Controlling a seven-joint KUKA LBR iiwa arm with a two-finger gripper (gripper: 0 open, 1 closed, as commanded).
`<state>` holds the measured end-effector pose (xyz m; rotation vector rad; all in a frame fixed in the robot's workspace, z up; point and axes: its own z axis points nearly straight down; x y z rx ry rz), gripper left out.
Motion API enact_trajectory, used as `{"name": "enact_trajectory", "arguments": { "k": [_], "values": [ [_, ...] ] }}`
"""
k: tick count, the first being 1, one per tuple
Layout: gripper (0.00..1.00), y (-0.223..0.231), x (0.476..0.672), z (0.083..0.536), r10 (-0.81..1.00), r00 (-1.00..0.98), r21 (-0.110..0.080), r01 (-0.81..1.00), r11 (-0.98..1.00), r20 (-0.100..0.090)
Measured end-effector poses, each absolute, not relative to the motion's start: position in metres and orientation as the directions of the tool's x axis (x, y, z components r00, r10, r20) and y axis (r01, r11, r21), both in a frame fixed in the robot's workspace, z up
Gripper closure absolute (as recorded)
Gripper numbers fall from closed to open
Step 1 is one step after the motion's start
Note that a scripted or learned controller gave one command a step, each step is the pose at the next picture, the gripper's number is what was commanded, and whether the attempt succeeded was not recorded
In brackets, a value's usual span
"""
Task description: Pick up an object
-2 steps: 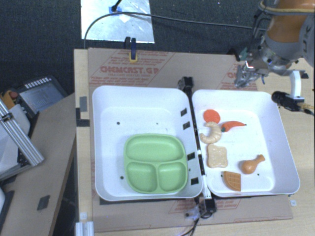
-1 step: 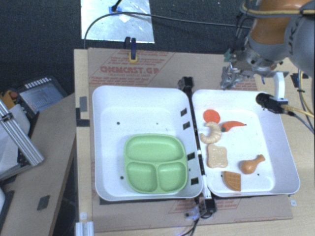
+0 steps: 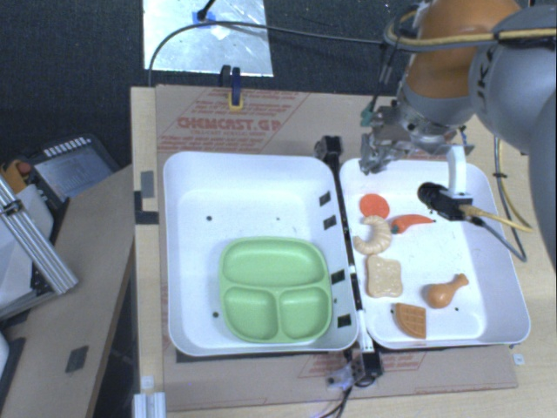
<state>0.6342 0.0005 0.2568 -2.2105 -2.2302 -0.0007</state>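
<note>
Fingers: my gripper hangs over the far-left corner of the right bin, spread I cannot tell | target: red disc lies just nearer than me, apart | others: shrimp, cracker nearer along the left wall

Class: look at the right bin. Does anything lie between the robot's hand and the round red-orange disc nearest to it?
Nothing visible does. The hand hangs over the right white bin's far left corner, and the round red-orange disc lies just in front of it, with bare bin floor between. The curled beige piece lies nearer the camera than the disc.
</note>
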Motion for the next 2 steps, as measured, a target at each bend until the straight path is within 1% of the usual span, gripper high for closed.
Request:
{"name": "enact_trajectory", "arguments": {
  "k": [1,2],
  "values": [
    [1.0,0.058,0.626,0.241,1.0,-0.008,0.0,1.0,0.008,0.001],
    [1.0,0.106,0.624,0.238,1.0,-0.009,0.002,1.0,0.009,0.002]
  ]
}}
